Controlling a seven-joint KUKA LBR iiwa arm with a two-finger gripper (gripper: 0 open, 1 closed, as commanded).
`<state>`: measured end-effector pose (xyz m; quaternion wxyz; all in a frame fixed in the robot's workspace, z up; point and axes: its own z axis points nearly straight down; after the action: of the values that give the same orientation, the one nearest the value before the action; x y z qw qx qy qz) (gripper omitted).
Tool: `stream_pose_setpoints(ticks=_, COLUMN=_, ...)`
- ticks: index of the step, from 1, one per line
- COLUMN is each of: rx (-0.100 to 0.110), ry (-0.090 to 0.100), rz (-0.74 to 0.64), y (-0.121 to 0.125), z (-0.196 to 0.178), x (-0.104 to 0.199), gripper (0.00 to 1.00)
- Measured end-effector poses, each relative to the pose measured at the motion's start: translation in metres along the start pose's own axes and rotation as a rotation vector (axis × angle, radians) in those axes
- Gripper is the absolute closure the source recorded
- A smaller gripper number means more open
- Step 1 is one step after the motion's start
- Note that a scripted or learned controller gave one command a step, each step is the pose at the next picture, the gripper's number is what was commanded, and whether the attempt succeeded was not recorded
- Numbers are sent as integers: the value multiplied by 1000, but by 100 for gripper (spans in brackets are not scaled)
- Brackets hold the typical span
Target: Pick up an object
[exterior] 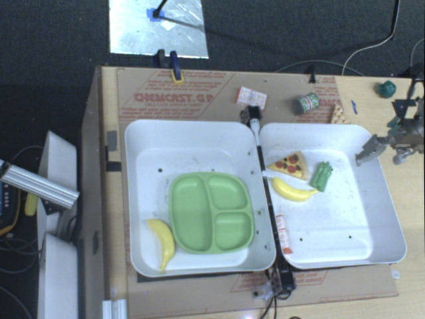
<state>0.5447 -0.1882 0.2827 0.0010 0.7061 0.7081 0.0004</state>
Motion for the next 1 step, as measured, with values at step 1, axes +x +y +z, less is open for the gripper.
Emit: stream_pose_setpoints(ticks=1, rx=4, ry=2, rz=-2, y=52, z=103, x=26, gripper=0)
